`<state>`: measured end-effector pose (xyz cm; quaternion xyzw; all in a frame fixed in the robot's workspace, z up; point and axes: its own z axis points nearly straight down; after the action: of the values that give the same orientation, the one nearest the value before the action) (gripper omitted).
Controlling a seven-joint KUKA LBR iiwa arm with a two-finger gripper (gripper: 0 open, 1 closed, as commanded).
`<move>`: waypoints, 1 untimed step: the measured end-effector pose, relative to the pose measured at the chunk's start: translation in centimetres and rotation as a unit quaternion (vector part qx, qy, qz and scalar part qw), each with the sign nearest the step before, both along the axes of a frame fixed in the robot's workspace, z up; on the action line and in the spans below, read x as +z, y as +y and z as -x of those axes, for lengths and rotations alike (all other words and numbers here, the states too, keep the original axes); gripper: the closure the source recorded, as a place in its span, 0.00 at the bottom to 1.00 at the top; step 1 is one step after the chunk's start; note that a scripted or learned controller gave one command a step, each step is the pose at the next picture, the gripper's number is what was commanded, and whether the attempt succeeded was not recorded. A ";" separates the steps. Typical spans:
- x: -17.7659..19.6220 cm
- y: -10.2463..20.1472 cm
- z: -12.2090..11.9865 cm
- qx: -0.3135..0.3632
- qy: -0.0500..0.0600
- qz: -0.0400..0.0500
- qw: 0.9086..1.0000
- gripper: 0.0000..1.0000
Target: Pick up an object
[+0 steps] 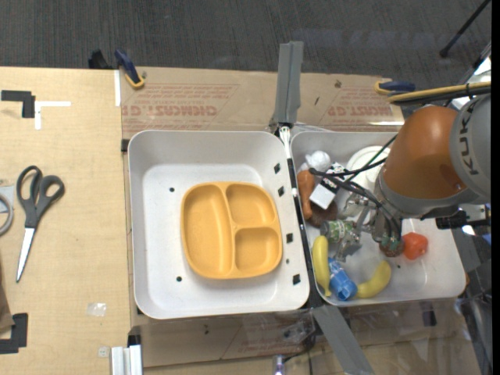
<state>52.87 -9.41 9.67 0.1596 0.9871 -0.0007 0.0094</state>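
The arm's gripper (373, 226) hangs low in the right bin (437, 283), amid smooth plastic toys: two curved yellow bananas (319, 262), a blue bottle (341, 282), a round orange tomato (415, 245). Whether it grips anything cannot be told. The left bin (148, 233) holds a three-part yellow plate (231, 229), with bare floor around it.

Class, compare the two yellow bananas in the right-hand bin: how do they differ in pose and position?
The left banana lies nearly upright in the picture, beside the bin's left wall. The right banana lies slanted near the front edge and looks shorter, since only part of it shows. Both are yellow, curved, and flank a blue object.
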 end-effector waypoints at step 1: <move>-0.4 -2.7 5.0 0.018 0.008 -0.001 1.000 0.00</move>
<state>47.87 -12.10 9.25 0.1414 0.9900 -0.0003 0.0017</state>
